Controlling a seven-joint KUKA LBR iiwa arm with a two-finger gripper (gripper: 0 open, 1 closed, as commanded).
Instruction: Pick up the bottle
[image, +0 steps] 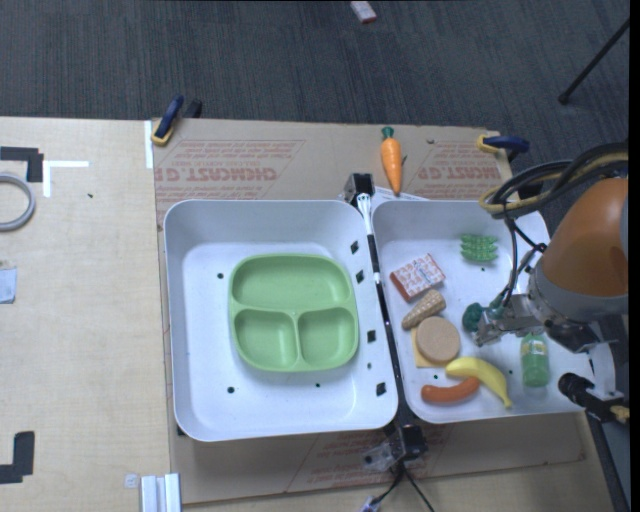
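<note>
A red sausage (450, 392) and a banana (483, 377) lie at the near edge of the right bin (440, 222), about six o'clock in it. The green bottle (535, 361) stands at roughly four o'clock in that bin, just beside the gripper (490, 325), which hangs at its ten o'clock; I cannot tell how its fingers stand. A round cookie (437, 341) sits left of the gripper. The left bin (190, 300) holds a green divided plate (294, 313)

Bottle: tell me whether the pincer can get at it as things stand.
Probably yes. The bottle lies in the right bin near its right wall, nothing on top, the pincer just beside it. The banana lies apart, so only the wall might crowd it.
</note>
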